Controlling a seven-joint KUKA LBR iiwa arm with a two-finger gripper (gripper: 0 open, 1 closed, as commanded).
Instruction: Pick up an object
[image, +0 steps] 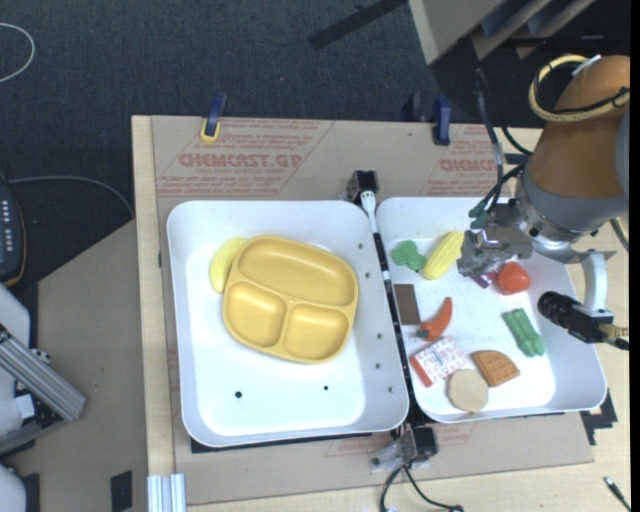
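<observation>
Red plastic tomato (513, 279): light, rigid, slippery, I judge; I'd grip across its middle. Gripper (482, 262) beside it, state indiscernible.

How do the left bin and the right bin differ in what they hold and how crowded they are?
The left bin holds one large yellow divided tray with a yellow piece tucked under its left edge; the right bin holds many small toy foods, such as corn, a tomato and a chili pepper. The left bin's load is all yellow; the right bin's is mixed colours. The claw hangs over the right bin. Both are shallow and white.
</observation>
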